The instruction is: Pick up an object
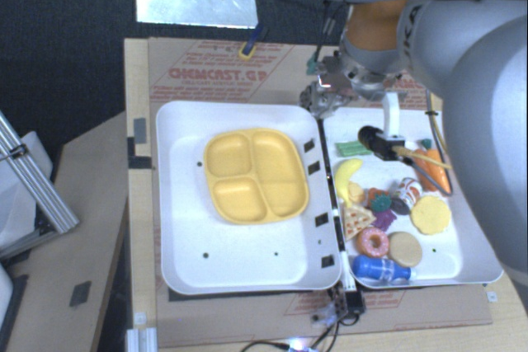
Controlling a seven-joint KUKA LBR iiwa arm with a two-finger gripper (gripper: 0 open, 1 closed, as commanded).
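Banana [347, 174] up for grabs, right bin!
Light, smooth plastic; pinch mid-curve. Claw [320, 99] state: cannot tell.

A robotics lab: a bench [99, 177] with two white bins [177, 177], toy food [388, 218], a cardboard sheet [219, 70] at the far edge, aluminium framing [33, 185] at left.

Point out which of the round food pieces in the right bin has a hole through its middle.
The pink frosted donut, near the right bin's front edge. The pale yellow disc and the tan disc beside it are both solid, with no hole.
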